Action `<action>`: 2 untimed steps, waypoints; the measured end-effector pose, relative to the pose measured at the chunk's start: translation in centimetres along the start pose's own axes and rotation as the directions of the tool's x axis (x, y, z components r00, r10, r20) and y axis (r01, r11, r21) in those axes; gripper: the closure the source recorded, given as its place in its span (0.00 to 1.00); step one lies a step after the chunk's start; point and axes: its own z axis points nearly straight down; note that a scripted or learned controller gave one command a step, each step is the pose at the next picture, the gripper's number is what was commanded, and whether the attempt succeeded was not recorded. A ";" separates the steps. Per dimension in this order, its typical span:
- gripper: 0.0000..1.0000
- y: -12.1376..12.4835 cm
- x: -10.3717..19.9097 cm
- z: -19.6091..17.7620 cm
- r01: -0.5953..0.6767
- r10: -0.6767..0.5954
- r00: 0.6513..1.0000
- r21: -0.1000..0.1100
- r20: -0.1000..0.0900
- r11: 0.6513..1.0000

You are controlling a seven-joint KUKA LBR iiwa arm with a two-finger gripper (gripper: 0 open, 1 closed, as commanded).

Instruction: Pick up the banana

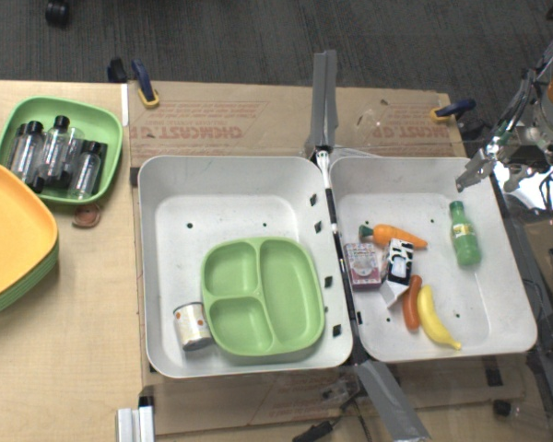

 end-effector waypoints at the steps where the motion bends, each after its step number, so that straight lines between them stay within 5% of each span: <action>1: 0.00 -3.4 0.7 12.7 0.107 -0.107 0.994 -0.003 -0.006 0.994; 2: 1.00 -3.5 0.4 11.7 0.103 -0.103 0.995 -0.003 -0.002 0.995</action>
